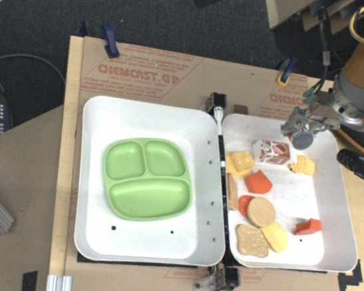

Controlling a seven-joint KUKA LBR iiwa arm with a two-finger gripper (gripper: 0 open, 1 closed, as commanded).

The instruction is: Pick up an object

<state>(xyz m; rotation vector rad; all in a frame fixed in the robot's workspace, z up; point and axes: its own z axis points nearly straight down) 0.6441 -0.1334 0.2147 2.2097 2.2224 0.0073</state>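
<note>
Nearest the camera, at the front of the right bin point(343, 218), a tan cracker-like square point(252, 241) lies touching a pale yellow piece point(276, 237), and just behind them a round tan disc point(261, 212) rests partly over a red-orange slice point(245, 204). To the right, a small red wedge point(309, 226) sits apart from the group. Further back lie an orange-red chunk point(258, 182), a yellow cheese-like block point(239, 162) close to the divider between the bins, a red-and-white packet point(273, 151), and a small yellow piece point(303, 165) just beside that packet. The tool point(301, 133) hangs over the back of the right bin, near the packet and the small yellow piece; nothing shows between its fingers, and how wide they stand I cannot tell. The left bin point(92, 162) carries a green divided plate point(147, 178) with three compartments. Both bins rest on the desk point(75, 93), which has a cardboard sheet under them held by blue clamps point(109, 39) at the back edge.
</note>
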